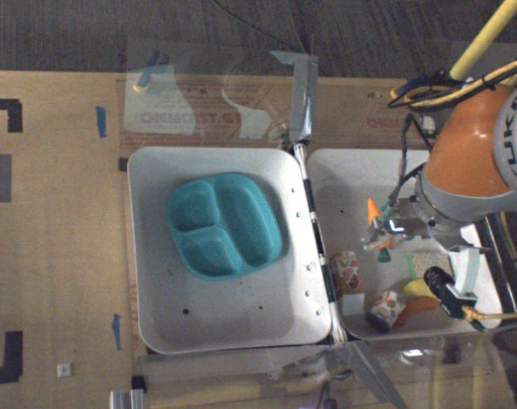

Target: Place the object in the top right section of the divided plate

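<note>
Our gripper [384, 233] hangs over the right bin [343, 177], just beside a small orange piece [373, 210]. We cannot tell whether it is apart or together, nor which item is the task's object. Nearer the bin's front lie a patterned carton [347, 271], a small can [384, 308] and yellow and orange toy food [418, 301]. The teal divided plate [226, 226] sits in the left bin [156, 313]. On the arm [471, 152] we read "UK".

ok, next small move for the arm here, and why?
Probably ease the gripper down onto the small orange object and try a grasp. The gripper sits over the right white bin, close beside that object, while the teal divided plastic plate sits in the left white bin. Whether anything is held is unclear.
</note>
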`<state>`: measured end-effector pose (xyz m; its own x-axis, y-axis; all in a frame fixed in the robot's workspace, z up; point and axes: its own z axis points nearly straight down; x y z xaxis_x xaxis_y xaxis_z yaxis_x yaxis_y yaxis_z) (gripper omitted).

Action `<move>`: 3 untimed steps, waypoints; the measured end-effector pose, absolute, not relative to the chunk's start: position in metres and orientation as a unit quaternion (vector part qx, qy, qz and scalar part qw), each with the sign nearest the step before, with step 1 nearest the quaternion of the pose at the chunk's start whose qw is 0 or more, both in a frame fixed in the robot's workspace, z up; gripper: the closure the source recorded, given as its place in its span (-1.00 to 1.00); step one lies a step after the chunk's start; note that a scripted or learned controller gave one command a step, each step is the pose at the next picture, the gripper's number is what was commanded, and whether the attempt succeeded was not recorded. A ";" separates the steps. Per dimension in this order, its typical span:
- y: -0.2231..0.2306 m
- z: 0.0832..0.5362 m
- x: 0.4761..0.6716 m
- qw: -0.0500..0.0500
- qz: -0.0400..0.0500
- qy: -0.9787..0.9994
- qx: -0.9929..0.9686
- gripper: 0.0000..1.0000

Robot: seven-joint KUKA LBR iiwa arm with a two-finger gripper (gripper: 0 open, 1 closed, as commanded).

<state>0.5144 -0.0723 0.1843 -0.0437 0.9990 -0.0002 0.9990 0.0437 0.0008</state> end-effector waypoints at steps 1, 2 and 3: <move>-0.065 0.184 0.514 0.000 0.000 0.712 0.703 1.00; -0.091 0.187 0.533 0.002 0.000 0.773 0.635 1.00; -0.056 0.184 0.523 -0.001 -0.001 0.687 0.727 1.00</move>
<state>0.5230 -0.0563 0.1841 0.0563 0.9984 0.0010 0.9984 -0.0563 -0.0030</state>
